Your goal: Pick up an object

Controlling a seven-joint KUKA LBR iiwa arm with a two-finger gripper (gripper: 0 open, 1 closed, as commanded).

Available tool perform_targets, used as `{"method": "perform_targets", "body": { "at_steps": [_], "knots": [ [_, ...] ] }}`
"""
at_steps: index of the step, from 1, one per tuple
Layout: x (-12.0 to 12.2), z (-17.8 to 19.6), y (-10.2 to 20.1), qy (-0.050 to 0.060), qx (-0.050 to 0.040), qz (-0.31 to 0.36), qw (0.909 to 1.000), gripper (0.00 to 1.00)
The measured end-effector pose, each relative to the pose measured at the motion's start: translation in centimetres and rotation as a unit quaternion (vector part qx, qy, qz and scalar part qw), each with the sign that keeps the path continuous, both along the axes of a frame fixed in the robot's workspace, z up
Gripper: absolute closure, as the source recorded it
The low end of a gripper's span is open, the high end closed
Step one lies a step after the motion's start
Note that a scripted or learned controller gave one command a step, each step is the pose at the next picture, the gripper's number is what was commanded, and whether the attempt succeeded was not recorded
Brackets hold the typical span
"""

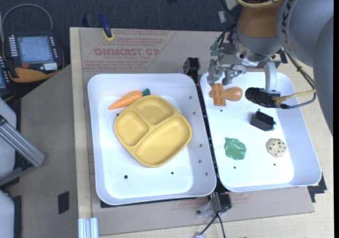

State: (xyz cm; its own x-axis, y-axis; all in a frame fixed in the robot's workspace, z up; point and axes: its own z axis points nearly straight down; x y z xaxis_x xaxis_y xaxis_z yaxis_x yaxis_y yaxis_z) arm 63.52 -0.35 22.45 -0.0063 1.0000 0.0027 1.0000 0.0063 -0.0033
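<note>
step: we judge approach, end effector (223,75) just above the orange-tan toy (224,94) | grip state: we cannot tell | next: descend, clamp toy, lift from right bin (296,176)

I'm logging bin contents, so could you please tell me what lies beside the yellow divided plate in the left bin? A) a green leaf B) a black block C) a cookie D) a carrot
D: the orange carrot lies against the upper left rim of the yellow plate in the left bin.

bench (85,125) (brown board top) | 2 white bins side by side: L bin (100,168), R bin (302,162)
</note>
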Motion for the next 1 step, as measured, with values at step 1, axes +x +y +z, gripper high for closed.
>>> {"method": "perform_targets", "body": {
  "at_steps": [1],
  "knots": [
    [0.77, -0.54, 4.65, -0.002, -0.0005, 0.0, 1.0, 1.0]
  ]
}}
